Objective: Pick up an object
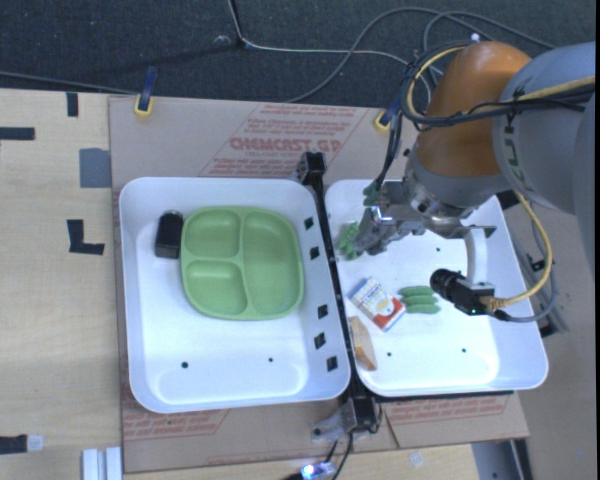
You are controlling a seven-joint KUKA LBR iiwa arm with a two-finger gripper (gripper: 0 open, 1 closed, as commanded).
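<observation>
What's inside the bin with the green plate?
The left bin holds the green divided plate and a small black block touching the plate's left edge. Whatever lies under the plate is covered.

The robot arm (500, 118) is cut off by the top and right edges and hides the far part of the right bin (500, 368). Its gripper (375, 230) partly covers a green object (350, 238), too small to identify. Print on the small packet (377, 303) is unreadable.
</observation>
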